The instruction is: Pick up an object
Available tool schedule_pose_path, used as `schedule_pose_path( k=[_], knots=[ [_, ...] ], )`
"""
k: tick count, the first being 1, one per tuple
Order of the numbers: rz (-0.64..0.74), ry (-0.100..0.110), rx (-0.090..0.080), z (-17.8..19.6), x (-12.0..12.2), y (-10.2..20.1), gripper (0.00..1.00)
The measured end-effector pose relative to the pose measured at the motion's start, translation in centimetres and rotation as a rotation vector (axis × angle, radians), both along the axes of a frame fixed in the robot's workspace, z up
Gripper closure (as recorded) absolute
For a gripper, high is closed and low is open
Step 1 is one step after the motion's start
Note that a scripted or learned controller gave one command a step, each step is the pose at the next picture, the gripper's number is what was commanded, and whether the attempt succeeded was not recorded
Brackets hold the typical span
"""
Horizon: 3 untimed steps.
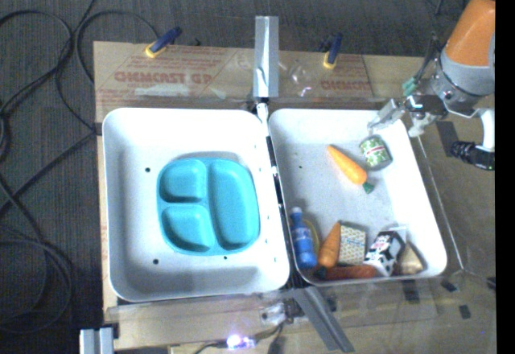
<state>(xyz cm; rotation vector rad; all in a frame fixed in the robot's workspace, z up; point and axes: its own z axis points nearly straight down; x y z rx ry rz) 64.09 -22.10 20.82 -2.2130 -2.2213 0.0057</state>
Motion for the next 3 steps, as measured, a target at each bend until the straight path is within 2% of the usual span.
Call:
schedule_pose_path(
  k=[1, 2, 3],
  knots=[
    [0.110, -0.008, 0.008, -11.4, 1.0, 0.8, 0.00],
    [0.111, -0.001, 0.003, -11.0, 0.9, 0.7, 1.00],
    [-0.020, -0.001, -0.004, 0.0, 2.8, 5.2, 1.00]
  ],
)
